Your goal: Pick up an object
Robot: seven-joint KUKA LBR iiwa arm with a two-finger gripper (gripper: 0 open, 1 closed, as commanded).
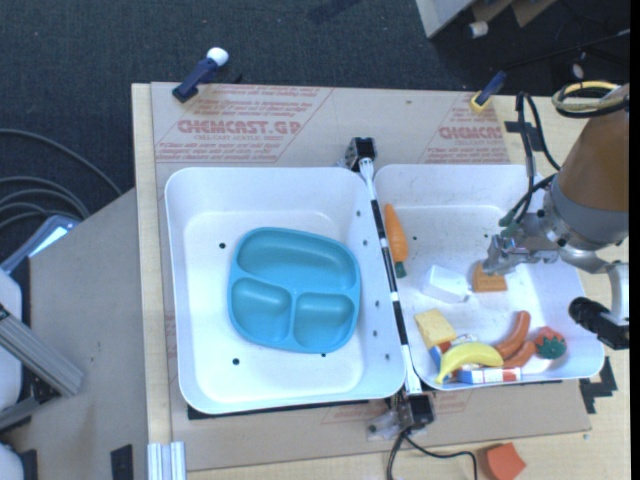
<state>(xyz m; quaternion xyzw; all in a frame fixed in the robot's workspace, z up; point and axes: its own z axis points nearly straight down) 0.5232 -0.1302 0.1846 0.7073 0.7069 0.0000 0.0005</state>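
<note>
My gripper [496,265] reaches into the right bin [450,183] from the right, its tip directly over a small tan block like a piece of toast [490,283]. A white flat piece [446,285] lies just left of it. Toward the bin's front lie a yellow cheese wedge [434,326], a banana [468,358], a sausage [515,335], a tomato [549,345] and a marker [490,375]. A carrot [396,235] rests along the bin's left wall. The fingers are hidden by the wrist.
The left bin [190,208] holds a blue divided plate [294,290]. Clamps [200,73] sit on the board behind the bins. An orange block [503,460] lies on the bench in front.
</note>
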